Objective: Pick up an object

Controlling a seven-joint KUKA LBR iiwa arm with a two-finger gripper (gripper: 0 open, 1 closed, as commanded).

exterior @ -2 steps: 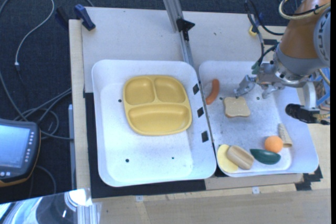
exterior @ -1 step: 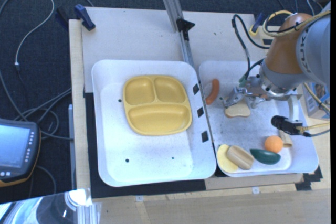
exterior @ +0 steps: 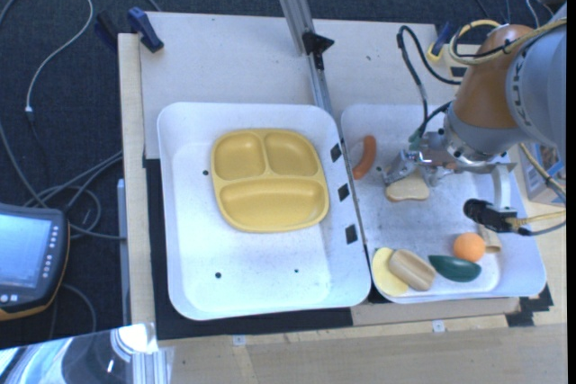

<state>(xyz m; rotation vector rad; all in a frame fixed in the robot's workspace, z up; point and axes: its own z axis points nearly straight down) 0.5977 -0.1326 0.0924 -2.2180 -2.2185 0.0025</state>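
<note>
We see the claw [exterior: 416,168] low in the right bin [exterior: 522,279], just above a tan bread slice [exterior: 407,190] near that bin's middle; whether it is open or closed we cannot tell. A sausage [exterior: 363,156] lies by the bin's left wall, and a yellow plate [exterior: 268,178] sits in the left bin [exterior: 193,220].

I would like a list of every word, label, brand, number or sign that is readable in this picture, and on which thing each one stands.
No text can be read here.
Yellow divided plate: plain, no marking.
Black tabs on the left bin's right rim: no characters visible.
Handheld screen at the left edge: lit, but too blurred to read.
Food items in the right bin: no labels.
</note>
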